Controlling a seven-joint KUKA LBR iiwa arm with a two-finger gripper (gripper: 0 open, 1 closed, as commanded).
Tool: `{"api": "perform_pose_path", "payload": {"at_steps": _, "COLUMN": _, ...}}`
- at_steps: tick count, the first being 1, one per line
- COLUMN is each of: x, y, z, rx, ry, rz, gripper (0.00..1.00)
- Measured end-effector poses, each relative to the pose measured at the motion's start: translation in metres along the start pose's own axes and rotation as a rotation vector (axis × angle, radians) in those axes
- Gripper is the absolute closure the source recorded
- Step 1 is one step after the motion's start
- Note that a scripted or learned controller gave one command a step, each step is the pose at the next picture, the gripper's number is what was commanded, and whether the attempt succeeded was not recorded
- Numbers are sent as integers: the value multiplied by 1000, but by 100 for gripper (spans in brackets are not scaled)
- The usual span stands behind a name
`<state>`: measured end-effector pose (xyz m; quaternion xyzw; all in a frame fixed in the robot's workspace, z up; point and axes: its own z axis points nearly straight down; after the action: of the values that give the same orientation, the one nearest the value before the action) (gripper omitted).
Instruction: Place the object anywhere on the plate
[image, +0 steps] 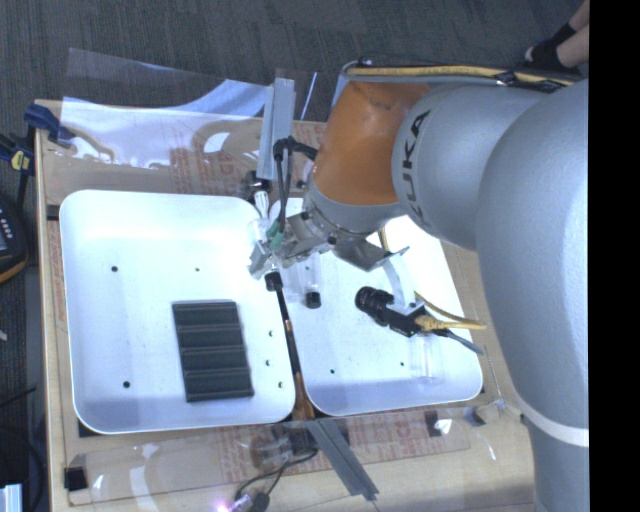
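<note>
In the camera view we see the gripper (290, 262) low over the right bin (440, 385), by the edge that meets the left bin (75, 300). We cannot tell whether it is parted or closed. A dark ribbed slab (212, 350) lies flat in the left bin, apart from the gripper.

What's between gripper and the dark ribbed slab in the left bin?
Nothing: in the camera view, only bare left bin floor separates the gripper from the ribbed slab.
</note>
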<state>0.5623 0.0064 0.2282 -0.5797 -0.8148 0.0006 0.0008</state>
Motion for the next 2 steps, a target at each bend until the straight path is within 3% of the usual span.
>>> {"api": "perform_pose_path", "payload": {"at_steps": 1, "x": 89, "y": 3, "z": -35, "rx": 0, "ry": 0, "rz": -88, "gripper": 100}}
{"api": "perform_pose_path", "payload": {"at_steps": 2, "x": 171, "y": -34, "z": 36, "rx": 6, "ry": -1, "rz": 172, "gripper": 100}}
